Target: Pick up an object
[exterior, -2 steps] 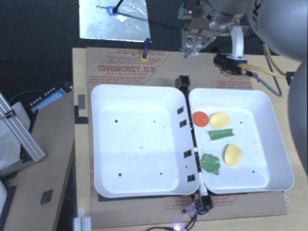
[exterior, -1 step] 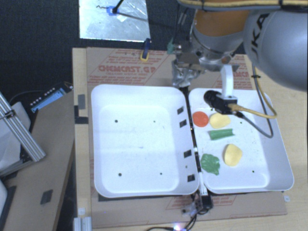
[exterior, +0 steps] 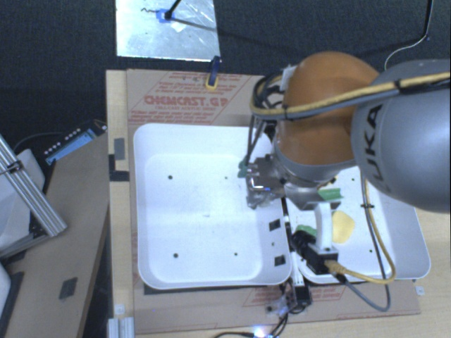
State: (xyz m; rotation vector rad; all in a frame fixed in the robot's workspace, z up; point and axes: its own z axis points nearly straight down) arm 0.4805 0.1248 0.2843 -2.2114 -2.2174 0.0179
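The grey arm with its orange band reaches in from the right and covers much of the right bin (exterior: 416, 255). Its gripper (exterior: 256, 189) hangs over the right-hand edge of the left bin (exterior: 176, 277), close to the wall between the two bins. In the right bin a round yellow object (exterior: 344, 226) lies beside the wrist. A green object (exterior: 331, 193) shows just above it, and a smaller green piece (exterior: 306, 229) lies to its left. The arm hides the rest of that bin. Nothing shows between the gripper and the bin floor.
Both bins rest on a cardboard sheet (exterior: 183, 97) with red print. A shiny metal plate (exterior: 165, 20) lies behind it. An aluminium rail (exterior: 28, 196) and a blue-and-black strip (exterior: 70, 143) sit on the bench to the left.
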